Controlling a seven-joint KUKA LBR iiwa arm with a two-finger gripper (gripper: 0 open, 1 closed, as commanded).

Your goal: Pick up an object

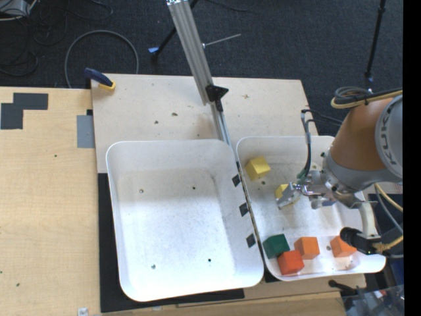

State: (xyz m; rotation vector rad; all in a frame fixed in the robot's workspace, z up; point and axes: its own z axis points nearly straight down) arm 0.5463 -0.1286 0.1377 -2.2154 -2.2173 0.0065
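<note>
You've got two bins side by side on the table (164, 104): the left bin (118, 176) takes up the middle of the frame, the right bin (316, 143) sits toward the right edge. In the right bin, one block (257, 168) lies upper left, and four blocks (276, 245) (291, 263) (307, 247) (343, 247) line its lower edge. The tool (287, 196) hangs between them, a small piece (282, 190) touching it.
</note>
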